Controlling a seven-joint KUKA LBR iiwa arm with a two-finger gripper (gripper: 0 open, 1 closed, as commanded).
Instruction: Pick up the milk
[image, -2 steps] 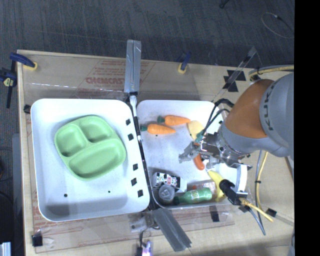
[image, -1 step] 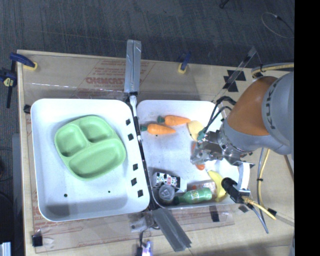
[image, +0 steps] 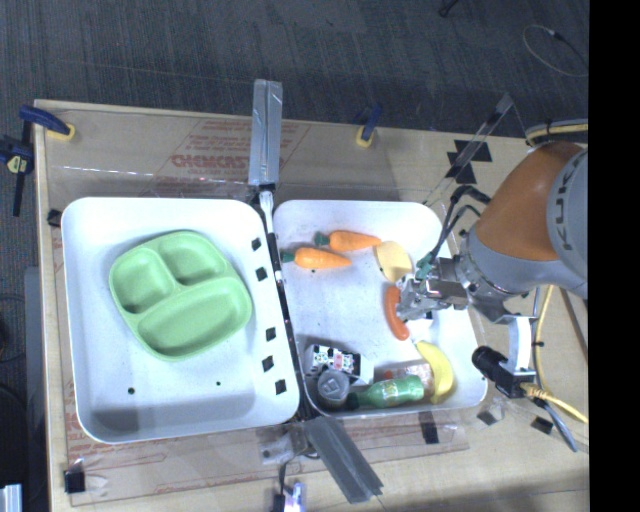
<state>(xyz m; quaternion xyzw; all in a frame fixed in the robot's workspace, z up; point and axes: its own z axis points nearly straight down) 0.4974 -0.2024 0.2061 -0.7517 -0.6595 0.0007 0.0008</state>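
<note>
Pincer (image: 412, 298) low in the right bin (image: 350, 215), above a red-orange item (image: 397, 318); whether it is spread or closed cannot be told. Milk carton (image: 333, 358), black-and-white patterned, lies near the bin's front edge, well apart. Task not yet begun: approach, grasp and lift remain.

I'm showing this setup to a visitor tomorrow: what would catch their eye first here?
Probably the bright green divided plate, alone in the left bin. Next, the grey arm with its orange band reaching in from the right, its claw low over the right bin, near a red-orange item. That bin is crowded: two carrots toward the far side, a banana and a green bottle along the near wall.
</note>
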